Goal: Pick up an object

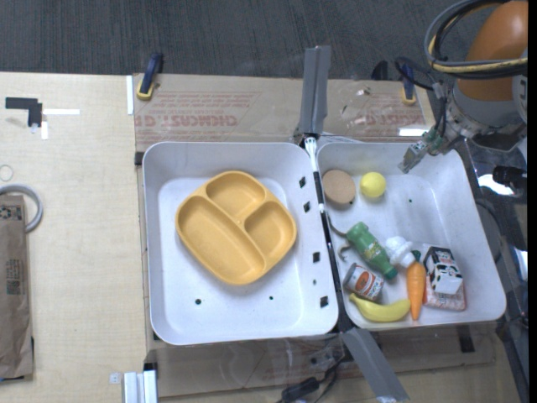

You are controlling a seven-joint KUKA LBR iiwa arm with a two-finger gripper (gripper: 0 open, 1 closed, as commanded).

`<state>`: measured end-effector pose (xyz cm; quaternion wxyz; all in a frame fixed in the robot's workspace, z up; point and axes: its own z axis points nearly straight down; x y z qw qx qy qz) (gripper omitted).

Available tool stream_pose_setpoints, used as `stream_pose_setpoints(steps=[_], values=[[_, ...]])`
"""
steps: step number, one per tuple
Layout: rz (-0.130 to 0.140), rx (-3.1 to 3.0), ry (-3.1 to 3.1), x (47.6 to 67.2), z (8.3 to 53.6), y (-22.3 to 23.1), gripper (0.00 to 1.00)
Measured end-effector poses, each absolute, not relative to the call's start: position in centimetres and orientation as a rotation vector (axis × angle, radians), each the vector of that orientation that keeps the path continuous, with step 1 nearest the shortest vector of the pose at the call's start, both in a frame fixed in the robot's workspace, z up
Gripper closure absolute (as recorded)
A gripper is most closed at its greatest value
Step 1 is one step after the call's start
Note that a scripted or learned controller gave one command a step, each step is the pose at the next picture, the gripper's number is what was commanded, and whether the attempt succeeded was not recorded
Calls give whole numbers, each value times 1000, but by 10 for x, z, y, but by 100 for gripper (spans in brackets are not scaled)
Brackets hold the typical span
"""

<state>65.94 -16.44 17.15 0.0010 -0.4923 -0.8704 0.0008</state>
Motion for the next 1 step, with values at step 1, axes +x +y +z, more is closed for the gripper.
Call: stream_pose_setpoints(steps=[1], values=[[2,-1546,-2733,659,172,-165,0]])
